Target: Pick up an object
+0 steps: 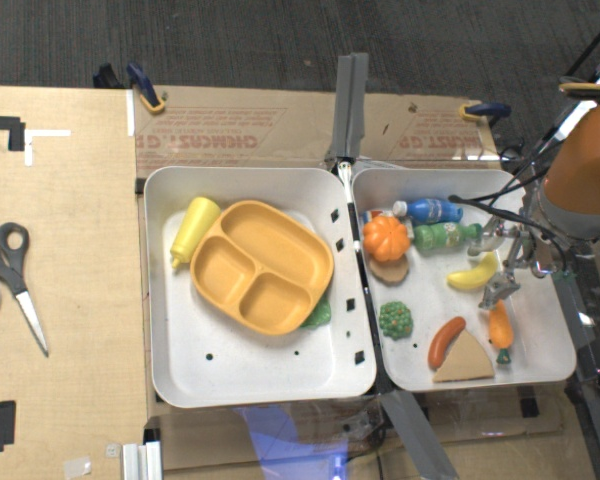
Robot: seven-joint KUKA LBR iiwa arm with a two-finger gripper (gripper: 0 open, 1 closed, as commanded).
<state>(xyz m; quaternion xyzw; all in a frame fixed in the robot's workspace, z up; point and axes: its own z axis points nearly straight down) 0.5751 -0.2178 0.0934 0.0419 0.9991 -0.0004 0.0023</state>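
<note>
Several toy foods are lying in the right bin (555, 368): a banana (474, 272) just left of the gripper (507, 280), a carrot (500, 328) just below it. Whether the jaws are parted, I cannot tell; nothing is showing between them. Farther left are lying a sausage (446, 340), broccoli (395, 319) and a pumpkin (386, 237). An orange divided plate (261, 265) is sitting in the left bin (170, 368).

bins (250, 373): smooth white plastic, faint sheen
divided tray (260, 265): matt orange-yellow plastic
toy pumpkin (386, 236): glossy orange plastic
banana (474, 273): smooth yellow plastic
blue bottle (429, 210): shiny plastic
bench top (65, 268): pale wood grain, matt
cardboard sheet (240, 128): brown, dull, printed
scissors (18, 283): bright metal blades, grey plastic handles
gripper (505, 280): bare metal, slightly shiny
</note>
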